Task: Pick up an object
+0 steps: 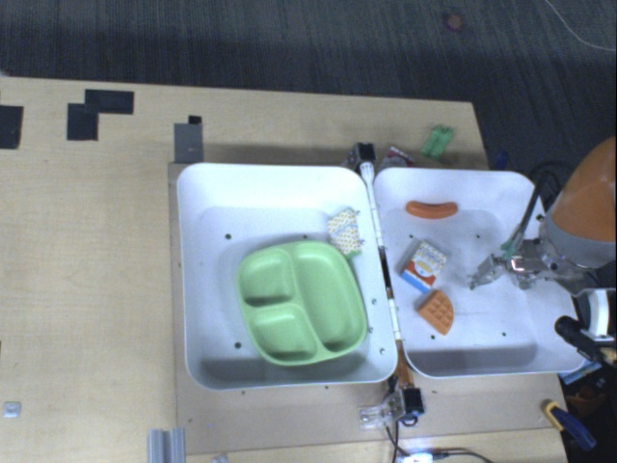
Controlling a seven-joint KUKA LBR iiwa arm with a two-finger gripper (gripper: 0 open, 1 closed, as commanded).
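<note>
In the right bin (482, 350) lie a red-orange sausage (431, 209) near the back, a small blue, white and orange box (422, 263) by the left wall, and an orange waffle piece (436, 312) just in front of the box. My gripper (489, 272) reaches in from the right and hangs low over the bare middle of this bin. It is a short way right of the box and the waffle piece and touches neither. Nothing is seen in its grasp.
The left bin (207, 258) holds a green divided plate (301, 300) and a small patterned item (344, 230) at its right wall. A green object (438, 142) lies on the bench behind the right bin. Cables run at the front edge.
</note>
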